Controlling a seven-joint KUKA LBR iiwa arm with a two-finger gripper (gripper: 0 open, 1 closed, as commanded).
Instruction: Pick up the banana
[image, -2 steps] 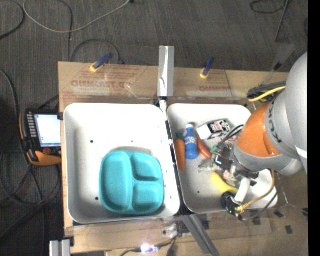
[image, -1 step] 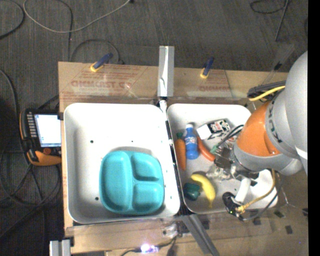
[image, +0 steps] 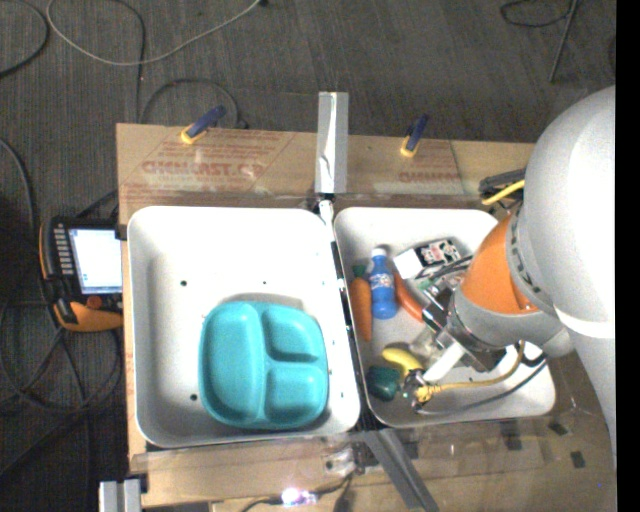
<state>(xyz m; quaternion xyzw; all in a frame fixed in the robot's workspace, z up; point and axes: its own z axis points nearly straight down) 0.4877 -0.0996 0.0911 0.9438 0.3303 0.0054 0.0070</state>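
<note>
You're at the approach step: gripper (image: 428, 372) sits just right of the banana (image: 398, 356), near side of right bin (image: 540, 402). Can't tell finger state. Next: center over it, clamp.

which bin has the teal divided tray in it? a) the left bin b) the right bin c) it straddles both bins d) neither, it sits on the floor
a: the teal divided tray lies flat inside the left bin, while the right bin holds the banana, a blue bottle and a carrot.
</note>
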